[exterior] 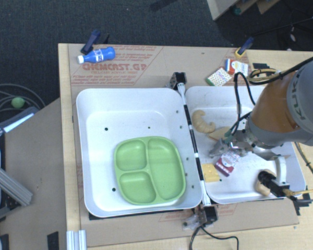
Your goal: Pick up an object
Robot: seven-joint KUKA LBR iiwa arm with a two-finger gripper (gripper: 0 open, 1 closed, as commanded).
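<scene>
My gripper [227, 149] hangs low over the middle of the right bin [261, 194], reaching in from the right. Directly under and in front of it lies a small red and white packet [226, 165]; whether the gripper touches it is unclear. A yellow block [211, 174] rests beside the packet, near the bin's left wall. A curved tan piece [200, 120] lies toward the back left of this bin, and a second tan piece [217, 134] sits just behind the gripper.
The left bin [94, 113] holds a green divided plate [148, 170]. On the bench behind the bins lie a blue and white bottle [97, 55] and a small patterned box [218, 77]. A black divider [190, 134] runs between the bins.
</scene>
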